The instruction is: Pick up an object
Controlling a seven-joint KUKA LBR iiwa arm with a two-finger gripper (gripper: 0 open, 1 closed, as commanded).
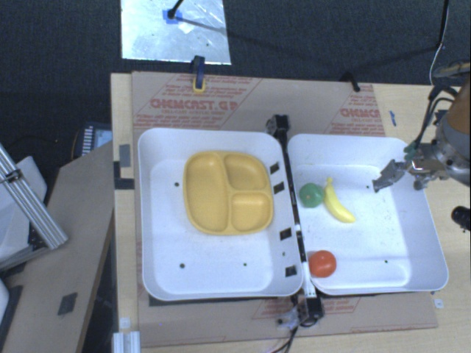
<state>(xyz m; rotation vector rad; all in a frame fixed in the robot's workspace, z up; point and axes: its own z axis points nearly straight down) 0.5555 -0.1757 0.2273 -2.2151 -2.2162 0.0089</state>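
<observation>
In the right bin [412, 271] lie a yellow banana [338, 204], a green round fruit [311, 195] touching its left side, and an orange-red round fruit [322, 263] near the bin's front left corner. My gripper [388, 176] hangs over the right part of this bin, to the right of the banana and apart from it. Its dark tip points left and down, with nothing seen in it.
The left bin [158, 271] holds a yellow divided plate [227, 192]. Black clips [283, 212] line the seam between the two bins. The arm comes in from the right edge. A silver sheet [175, 19] lies beyond the bench.
</observation>
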